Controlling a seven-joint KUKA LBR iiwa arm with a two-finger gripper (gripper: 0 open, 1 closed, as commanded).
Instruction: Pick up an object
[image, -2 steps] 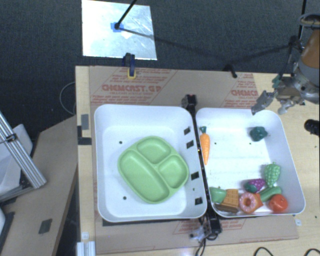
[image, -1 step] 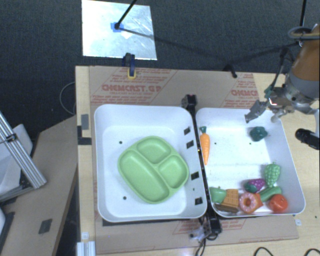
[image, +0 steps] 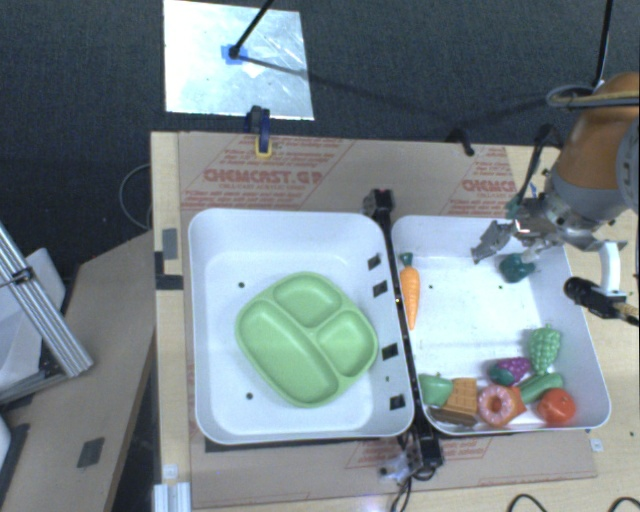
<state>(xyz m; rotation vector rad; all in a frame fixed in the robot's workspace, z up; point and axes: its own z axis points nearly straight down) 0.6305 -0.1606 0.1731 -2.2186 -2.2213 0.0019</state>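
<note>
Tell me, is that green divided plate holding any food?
Empty. The green plate shows three bare compartments; the toy food lies in the right bin.

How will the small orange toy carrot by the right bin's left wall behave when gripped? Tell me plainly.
The small orange toy carrot looks like moulded plastic, so probably stiff and light. Its tapered, rounded body may slip toward the thin tip when squeezed, and could roll if nudged sideways. It lies close along the white right bin wall, which likely leaves little room for the gripper on that side.

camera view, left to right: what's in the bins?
Green divided plate → orange toy carrot → pink-iced toy doughnut → green toy grape bunch → red toy tomato.
</note>
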